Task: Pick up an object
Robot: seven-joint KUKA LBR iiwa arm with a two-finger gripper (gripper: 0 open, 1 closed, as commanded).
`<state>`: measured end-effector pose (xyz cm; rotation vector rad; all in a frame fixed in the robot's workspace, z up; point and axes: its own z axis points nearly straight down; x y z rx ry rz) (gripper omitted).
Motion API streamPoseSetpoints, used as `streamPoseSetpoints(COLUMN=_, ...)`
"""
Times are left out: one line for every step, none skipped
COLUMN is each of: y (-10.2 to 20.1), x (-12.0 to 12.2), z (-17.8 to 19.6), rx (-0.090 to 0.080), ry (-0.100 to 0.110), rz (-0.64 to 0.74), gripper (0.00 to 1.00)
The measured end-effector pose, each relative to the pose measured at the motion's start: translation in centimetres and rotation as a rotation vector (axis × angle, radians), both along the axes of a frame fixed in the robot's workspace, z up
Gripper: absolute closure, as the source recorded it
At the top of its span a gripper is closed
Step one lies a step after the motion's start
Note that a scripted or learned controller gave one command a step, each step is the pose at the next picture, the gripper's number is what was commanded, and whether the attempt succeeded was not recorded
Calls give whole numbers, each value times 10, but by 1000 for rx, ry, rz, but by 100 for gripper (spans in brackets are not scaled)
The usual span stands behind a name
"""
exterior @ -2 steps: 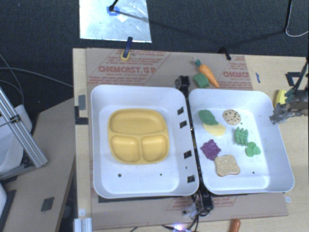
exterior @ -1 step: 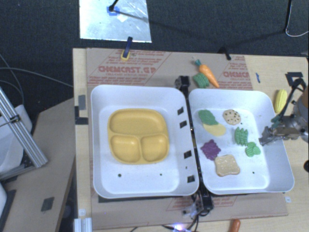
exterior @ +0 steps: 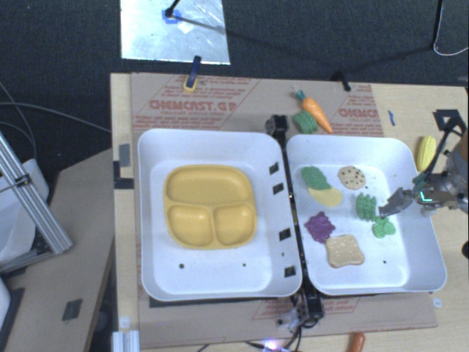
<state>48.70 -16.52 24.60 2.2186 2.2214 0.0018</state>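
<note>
The green toy (exterior: 382, 229) sits in the right bin (exterior: 421, 266), touching the hand (exterior: 388, 207); I cannot tell its grip.

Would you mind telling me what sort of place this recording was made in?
Most likely a robotics lab bench rather than a kitchen: two white bins sit on cardboard, the right bin holds toy food such as a cookie and toast, and the gripper reaches in beside them.
</note>
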Motion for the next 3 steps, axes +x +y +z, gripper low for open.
streamPoseSetpoints(y=0, x=1, z=11, rx=-1, ry=-4, rz=4, gripper=100)
streamPoseSetpoints(y=78, x=0, z=-28, rx=4, ry=4, rz=10, gripper=100)
streamPoseSetpoints(y=76, x=59, z=-86, rx=0, ry=1, rz=5, gripper=100)
